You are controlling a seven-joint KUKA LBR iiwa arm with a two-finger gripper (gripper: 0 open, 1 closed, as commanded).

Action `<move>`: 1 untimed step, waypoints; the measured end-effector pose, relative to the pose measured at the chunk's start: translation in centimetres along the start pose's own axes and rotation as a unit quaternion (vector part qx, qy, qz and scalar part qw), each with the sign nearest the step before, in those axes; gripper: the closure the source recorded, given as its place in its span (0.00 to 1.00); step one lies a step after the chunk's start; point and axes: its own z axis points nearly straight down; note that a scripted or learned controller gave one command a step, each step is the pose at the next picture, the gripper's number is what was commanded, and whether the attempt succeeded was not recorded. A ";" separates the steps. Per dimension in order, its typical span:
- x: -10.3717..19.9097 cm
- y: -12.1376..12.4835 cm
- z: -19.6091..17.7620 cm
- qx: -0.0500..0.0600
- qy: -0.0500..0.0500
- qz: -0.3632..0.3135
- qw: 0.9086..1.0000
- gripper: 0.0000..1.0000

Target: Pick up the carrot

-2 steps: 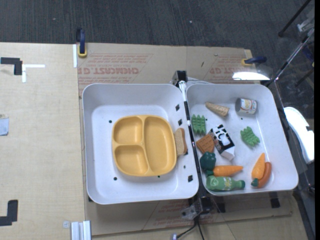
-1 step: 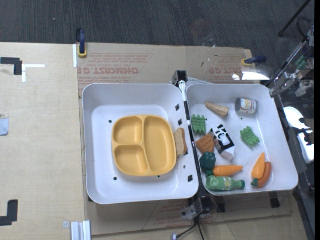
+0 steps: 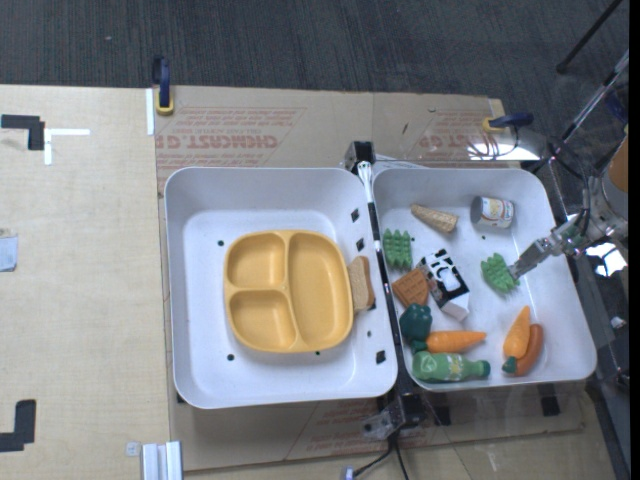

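Two white bins side by side, yellow divided plate (image 3: pixel 288 290) in left bin (image 3: pixel 190 268) — carrot (image 3: pixel 455 341) among toy food in right bin (image 3: pixel 560 298).

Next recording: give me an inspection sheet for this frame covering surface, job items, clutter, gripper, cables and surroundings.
Surface: two white bins side by side, left bin, right bin, on a cardboard sheet.
Job's things: carrot lying in the right bin near its front; a second carrot at the front right.
Clutter: yellow divided plate in the left bin; green bottle, tin can, green leafy piece in the right bin.
Gripper: gripper low by the leafy piece, away from both carrots.
Cables: wires behind the right bin.
Surroundings: dark carpet.
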 end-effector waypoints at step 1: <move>1.8 -3.7 8.4 -0.001 -0.001 -0.168 0.986 0.00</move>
